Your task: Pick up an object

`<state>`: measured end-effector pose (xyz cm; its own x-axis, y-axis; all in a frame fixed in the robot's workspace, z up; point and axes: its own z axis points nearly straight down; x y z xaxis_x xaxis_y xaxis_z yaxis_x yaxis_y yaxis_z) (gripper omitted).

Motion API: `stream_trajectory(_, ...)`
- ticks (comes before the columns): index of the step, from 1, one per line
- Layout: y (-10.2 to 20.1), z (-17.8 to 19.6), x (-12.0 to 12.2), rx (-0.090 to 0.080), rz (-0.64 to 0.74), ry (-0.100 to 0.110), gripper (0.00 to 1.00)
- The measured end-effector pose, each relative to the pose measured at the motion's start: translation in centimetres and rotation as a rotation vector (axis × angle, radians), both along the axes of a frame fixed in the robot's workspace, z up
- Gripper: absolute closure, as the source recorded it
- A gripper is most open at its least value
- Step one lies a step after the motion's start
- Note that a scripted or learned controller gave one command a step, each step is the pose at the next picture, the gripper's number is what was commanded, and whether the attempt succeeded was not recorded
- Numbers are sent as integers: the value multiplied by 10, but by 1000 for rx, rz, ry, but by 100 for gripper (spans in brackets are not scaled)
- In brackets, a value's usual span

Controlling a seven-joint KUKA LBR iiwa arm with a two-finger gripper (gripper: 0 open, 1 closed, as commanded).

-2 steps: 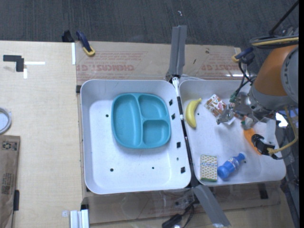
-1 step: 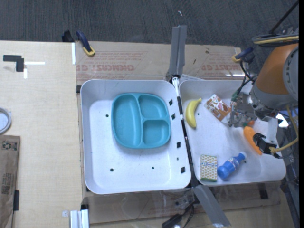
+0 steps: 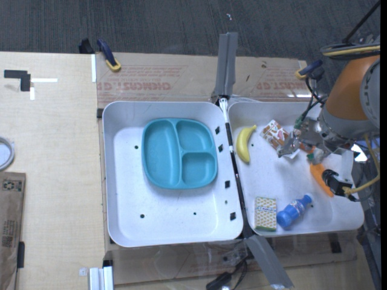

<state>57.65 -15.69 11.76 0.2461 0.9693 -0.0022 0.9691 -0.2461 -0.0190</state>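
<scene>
My gripper (image 3: 289, 149) hangs over the right bin (image 3: 338, 225), low above its floor, just right of a red-and-white snack packet (image 3: 273, 134). Nothing shows between its tips. A yellow banana (image 3: 243, 144) lies by the bin's left wall. Near the front lie a pale green patterned box (image 3: 265, 214) and a small blue bottle (image 3: 295, 211) on its side. An orange object (image 3: 320, 177) is partly hidden under the wrist at the right.
The left bin (image 3: 121, 216) holds a blue divided plate (image 3: 179, 153). A grey divider post (image 3: 227, 65) rises between the bins at the back. The arm's orange band (image 3: 351, 86) and cables cover the right bin's far right corner.
</scene>
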Motion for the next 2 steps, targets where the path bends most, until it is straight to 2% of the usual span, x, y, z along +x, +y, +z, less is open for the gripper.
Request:
stream_trajectory(1,-25,-25,55,13,-92,-5,0)
stream_trajectory(2,-24,-20,59,9,-85,6,0)
